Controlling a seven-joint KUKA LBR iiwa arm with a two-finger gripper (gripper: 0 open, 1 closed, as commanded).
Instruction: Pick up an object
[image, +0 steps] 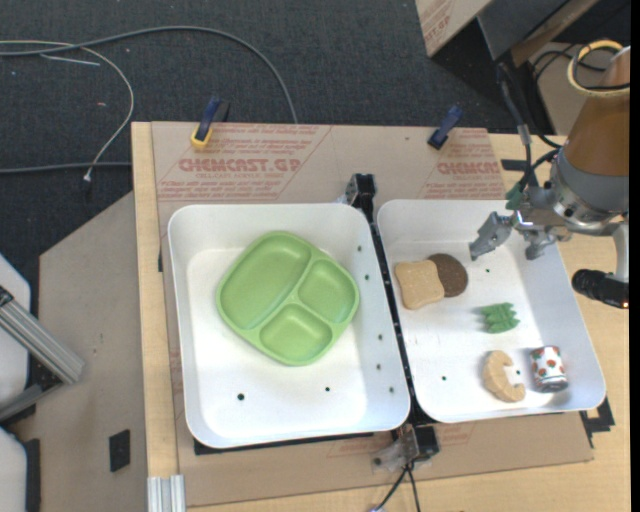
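On the table (100, 330) two white bins are set side by side. The left bin (210, 400) carries a green divided plate (288, 298), lying flat near its middle. The right bin (440, 385) holds the smaller things that could be picked: a slice of toast (419, 284) touching a dark brown round piece (451, 274) near the bin's left wall, a small green object (499, 318) toward the middle, and, at the near right, a tan bitten-looking piece (502, 376) just beside a small white can with red spots (548, 368).

The task is judged to be at its start. Nothing is seen lifted, and every object rests on a bin floor. The arm (598, 140) is held above the far right corner of the right bin, and the pincer (513, 240) is seen with its two fingers spread apart and nothing between them. The toast and brown round are nearest to it. A choice of object, a descent, a closing and a lift are all left to be done.

The upper arm is cut off by the frame. The pincer's height above the bin cannot be told from this slanted view. The green object's kind is too small to be made out.
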